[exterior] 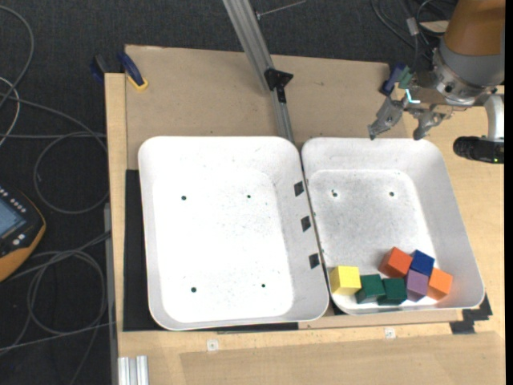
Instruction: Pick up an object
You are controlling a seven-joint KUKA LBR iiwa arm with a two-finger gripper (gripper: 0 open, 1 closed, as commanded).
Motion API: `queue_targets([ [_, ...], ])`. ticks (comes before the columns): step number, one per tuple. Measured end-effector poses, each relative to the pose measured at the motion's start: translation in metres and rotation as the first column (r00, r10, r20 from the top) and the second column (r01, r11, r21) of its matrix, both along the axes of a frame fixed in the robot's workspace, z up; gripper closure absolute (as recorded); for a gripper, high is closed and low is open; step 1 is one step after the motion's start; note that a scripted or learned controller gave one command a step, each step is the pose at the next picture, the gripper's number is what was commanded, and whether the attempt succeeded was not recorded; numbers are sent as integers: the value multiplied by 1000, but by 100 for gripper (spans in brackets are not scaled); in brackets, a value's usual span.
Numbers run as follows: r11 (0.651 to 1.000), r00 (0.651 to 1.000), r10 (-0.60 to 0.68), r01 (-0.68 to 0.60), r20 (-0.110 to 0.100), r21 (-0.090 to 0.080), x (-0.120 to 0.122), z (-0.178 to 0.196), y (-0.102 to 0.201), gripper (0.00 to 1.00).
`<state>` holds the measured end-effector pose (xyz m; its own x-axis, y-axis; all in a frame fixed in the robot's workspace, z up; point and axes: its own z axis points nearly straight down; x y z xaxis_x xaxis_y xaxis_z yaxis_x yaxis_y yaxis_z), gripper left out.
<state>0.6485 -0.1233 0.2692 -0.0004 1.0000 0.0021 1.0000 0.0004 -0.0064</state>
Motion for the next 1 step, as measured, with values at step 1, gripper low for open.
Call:
queue_targets([
  [1, 1000, 1000, 1, -1, 5, -2, 1, 3, 0, 0],
])
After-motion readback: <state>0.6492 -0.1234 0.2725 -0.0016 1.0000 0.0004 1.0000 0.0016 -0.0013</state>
